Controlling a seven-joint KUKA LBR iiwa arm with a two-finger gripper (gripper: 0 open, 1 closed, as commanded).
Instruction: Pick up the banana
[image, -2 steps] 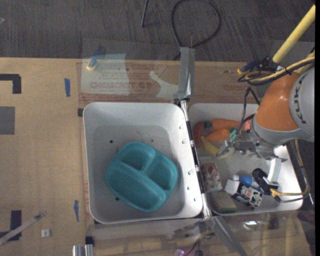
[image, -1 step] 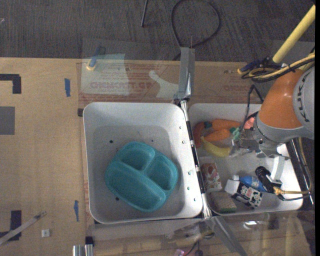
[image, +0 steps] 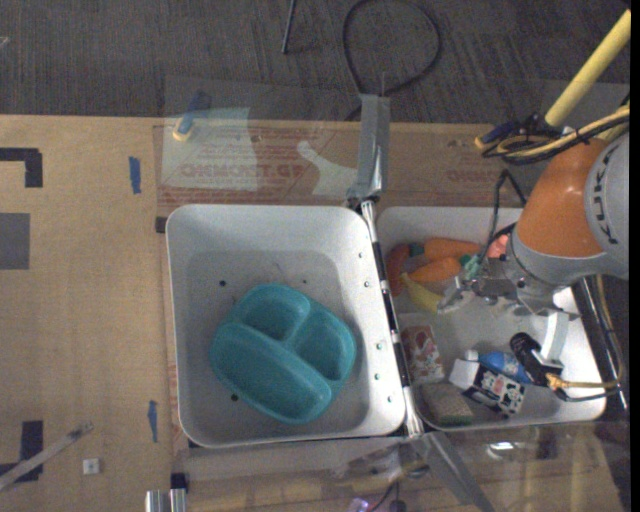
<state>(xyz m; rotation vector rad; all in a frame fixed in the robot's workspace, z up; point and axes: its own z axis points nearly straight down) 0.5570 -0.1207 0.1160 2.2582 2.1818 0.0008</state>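
1. Left bin (image: 190, 250): one teal divided tray (image: 284, 351), lying just past centre toward 5 o'clock.
2. Right bin (image: 590, 405): one banana (image: 422, 295) at 9 o'clock, not yet lifted; two orange items (image: 440, 258) at 11; small cartons and packets, roughly four, from 5 to 7.
3. Hand (image: 470, 290) just right of banana; open or closed: cannot tell. Grasp and lift pending.
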